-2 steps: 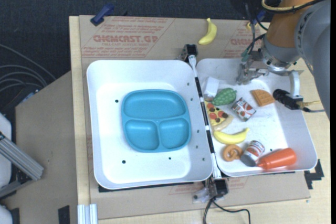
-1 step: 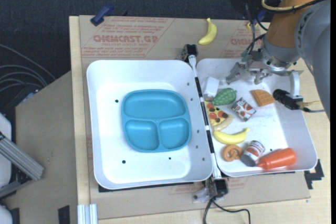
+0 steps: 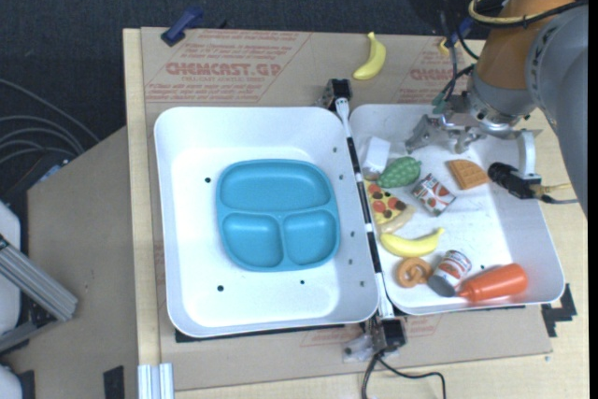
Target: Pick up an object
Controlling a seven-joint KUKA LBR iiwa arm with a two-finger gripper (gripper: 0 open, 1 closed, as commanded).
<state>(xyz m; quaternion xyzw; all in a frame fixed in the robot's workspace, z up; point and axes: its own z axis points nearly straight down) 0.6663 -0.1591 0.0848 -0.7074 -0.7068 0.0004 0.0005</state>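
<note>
1. Orange bottle, lying on its side at the near edge of the right bin; long axis runs left to right, dark cap end toward a small can that touches it. Probably light, stiff and smooth, so liable to roll; best taken across its narrow width near the middle.
2. Pretzel-like piece, just left of the can, near the bin's near left corner.
3. Yellow banana, close to the left wall of the right bin; long axis left to right, tips curving upward toward the far side. Likely a light hard toy; a grasp across the thick middle would suit.
4. Pizza slice, flat against the left wall, hard to get fingers under.
5. Second small can, tilted, mid-bin; beside it a flat cracker.
6. Green leafy piece and white block, toward the far left corner.
7. Blue divided tray, centred in the left bin.
8. Gripper, at the far edge of the right bin, above bare floor, well apart from the bottle; nothing between its fingers. Whether the jaws stand wide or narrow cannot be told.
9. Second banana, on the bench board beyond both bins.
</note>
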